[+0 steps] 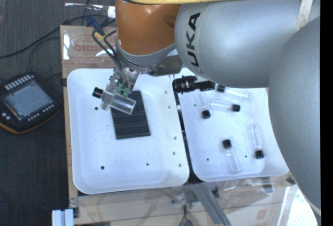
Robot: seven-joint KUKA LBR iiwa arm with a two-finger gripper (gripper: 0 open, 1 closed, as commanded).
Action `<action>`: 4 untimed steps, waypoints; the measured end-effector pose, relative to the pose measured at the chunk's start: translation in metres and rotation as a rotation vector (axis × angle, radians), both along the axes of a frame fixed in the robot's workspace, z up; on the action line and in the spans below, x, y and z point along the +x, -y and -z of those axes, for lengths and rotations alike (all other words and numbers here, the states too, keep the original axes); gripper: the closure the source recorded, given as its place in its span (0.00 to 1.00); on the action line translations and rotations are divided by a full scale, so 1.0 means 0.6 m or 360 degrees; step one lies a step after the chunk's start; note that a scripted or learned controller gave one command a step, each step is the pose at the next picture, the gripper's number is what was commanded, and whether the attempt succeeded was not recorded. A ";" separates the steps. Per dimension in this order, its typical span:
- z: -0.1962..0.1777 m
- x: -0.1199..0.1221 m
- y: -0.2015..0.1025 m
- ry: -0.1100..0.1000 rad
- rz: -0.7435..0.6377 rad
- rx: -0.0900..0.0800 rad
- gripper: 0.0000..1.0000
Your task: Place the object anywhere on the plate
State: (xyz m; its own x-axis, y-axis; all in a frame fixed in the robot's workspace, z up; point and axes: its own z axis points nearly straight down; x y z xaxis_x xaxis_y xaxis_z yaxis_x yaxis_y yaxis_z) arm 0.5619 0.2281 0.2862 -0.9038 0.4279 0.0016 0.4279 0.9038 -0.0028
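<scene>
Left bin [83, 168]: shallow, white, rounded corners, set on the tabletop [156, 204] beside its twin. Contents: one dark ribbed rectangular plate [132, 121], lying flat near the bin's middle, slightly skewed. Over the plate's upper edge: the claw [120, 96], reaching down from the arm's orange band [143, 9] and grey body [244, 32], which enter from the right and cover much of the upper view. Task object: one clear vial with a black cap [115, 99], lying roughly crosswise at the claw's tip, its capped end pointing left past the plate's edge, its clear body over the plate's top left corner. Claw state: cannot tell whether its fingers are apart or closed, nor whether the vial is gripped or merely touched; the tip is small and partly hidden by its own mount. Right bin [270, 170]: same make, touching the left bin along the central seam. Contents: several more clear vials with black caps, scattered and apart from one another, among them a short one [206, 111] near the upper left, one [229, 155] near the middle, and one [256, 142] toward the right side. Off the tabletop, far left: a handheld control pendant [23, 103] with a grey screen, on dark flooring. Behind the bins: loose cables [99, 27].
</scene>
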 end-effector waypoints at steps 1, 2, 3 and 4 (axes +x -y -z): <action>0.020 -0.042 -0.009 0.0000 -0.0321 0.0002 1.00; 0.010 0.019 -0.009 0.0003 -0.0876 0.0006 1.00; -0.003 0.020 -0.012 0.0002 -0.0878 0.0014 1.00; 0.037 -0.035 -0.007 0.0000 -0.1018 0.0004 1.00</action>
State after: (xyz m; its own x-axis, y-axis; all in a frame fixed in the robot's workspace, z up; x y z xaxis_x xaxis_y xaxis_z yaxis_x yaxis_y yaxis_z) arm 0.5407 0.2323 0.2638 -0.9805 -0.1963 0.0017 -0.1963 0.9805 0.0000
